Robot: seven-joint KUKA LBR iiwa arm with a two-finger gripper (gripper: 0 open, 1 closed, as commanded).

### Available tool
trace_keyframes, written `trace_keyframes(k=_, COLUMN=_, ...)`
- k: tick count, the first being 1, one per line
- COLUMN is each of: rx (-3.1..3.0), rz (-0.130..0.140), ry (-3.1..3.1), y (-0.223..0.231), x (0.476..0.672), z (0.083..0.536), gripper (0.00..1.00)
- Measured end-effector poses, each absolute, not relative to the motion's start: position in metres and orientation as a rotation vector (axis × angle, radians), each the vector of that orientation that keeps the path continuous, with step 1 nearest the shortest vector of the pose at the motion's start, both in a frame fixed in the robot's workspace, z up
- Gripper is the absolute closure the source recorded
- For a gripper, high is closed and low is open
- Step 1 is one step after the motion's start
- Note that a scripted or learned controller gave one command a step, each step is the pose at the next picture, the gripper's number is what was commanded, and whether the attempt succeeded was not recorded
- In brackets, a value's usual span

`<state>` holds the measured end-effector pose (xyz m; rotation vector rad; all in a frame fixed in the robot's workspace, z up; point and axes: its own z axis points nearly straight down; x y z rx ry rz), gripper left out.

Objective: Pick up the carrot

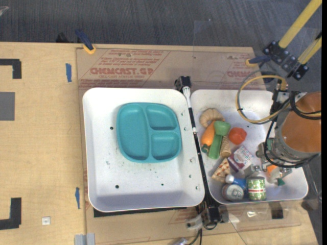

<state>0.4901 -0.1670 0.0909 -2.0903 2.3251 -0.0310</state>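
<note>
Beside two cans (245, 189) (right bin): one carrot (208, 135).

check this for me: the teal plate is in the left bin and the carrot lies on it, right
Not quite. The teal plate is in the left bin, but the carrot does not lie on it. The camera view shows the carrot in the right bin, among the other items near that bin's left wall.
</note>
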Motion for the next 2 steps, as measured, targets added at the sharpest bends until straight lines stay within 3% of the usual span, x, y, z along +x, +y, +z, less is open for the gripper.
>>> trace_keyframes(k=1, rx=-2.2, rz=0.006, ry=2.197, y=-0.1911, x=0.4899, z=0.0907, gripper=0.0)
trace_keyframes(k=2, rx=-2.098, rz=0.013, ry=2.285, y=-0.1967, x=0.4924, z=0.0912, gripper=0.0)
